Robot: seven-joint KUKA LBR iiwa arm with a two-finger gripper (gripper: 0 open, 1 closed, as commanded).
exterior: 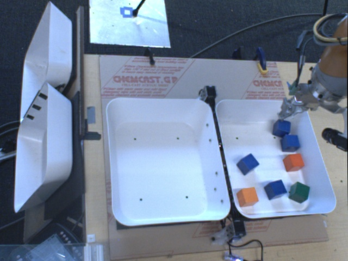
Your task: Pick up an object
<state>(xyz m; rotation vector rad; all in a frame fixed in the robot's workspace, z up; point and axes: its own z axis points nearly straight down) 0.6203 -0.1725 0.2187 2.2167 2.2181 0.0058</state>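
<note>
The likeliest target, a blue cube (281,128), is lying in the right bin (321,162) near its far edge, touching or just beside a second blue cube (290,142). The gripper (290,107) is hanging just above and beyond that first cube, nothing showing between its fingers; whether they are spread or pressed together I cannot tell. Nearer in the same bin are sitting another two blue cubes, two orange ones and a green cube (299,192). The pick seems barely begun: the descent, closing and lift are all left.
</note>
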